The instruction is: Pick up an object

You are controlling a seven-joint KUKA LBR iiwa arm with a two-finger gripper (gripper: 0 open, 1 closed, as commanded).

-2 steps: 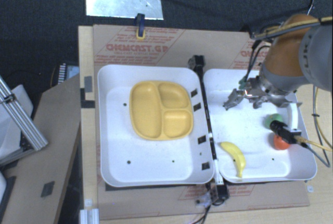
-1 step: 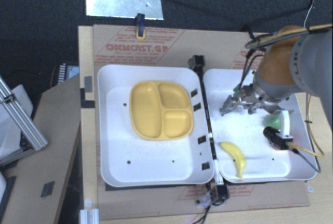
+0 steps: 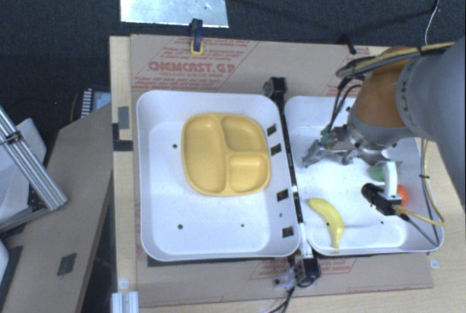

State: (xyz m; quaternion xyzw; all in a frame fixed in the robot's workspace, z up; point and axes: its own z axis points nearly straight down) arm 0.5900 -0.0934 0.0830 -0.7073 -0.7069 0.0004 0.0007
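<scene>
Camera view: gripper low over the right bin, banana lying free by the front wall

Camera view looks down on the bench (image 3: pixel 121 195), where two white bins sit side by side on a sheet of cardboard (image 3: pixel 196 65) with red print. Their inner walls meet along a dark strip running down the middle of the frame.

The left bin (image 3: pixel 156 231) has a broad band of bare floor along its lower and left sides. The right bin (image 3: pixel 364 235) is tighter, with the arm (image 3: pixel 429 97) covering its upper right part and running off the right edge of the frame.

The gripper (image 3: pixel 329 152) hangs in the upper left part of the right bin, close above the floor. Its metal parts are small and tangled with cables, so I cannot tell whether it is spread or pressed together, and nothing can be made out in its grasp. A green thing (image 3: pixel 377 173) and an orange thing (image 3: pixel 403 194) peek out from under the wrist at the right side of the bin. Both are mostly hidden and their shapes are unclear.

The banana (image 3: pixel 329 218) lies in the lower left part of the right bin, near the dividing wall and the front wall, well apart from the gripper.

The left bin holds a yellow divided plate (image 3: pixel 222 155), flat, near its centre and toward the upper wall.
</scene>
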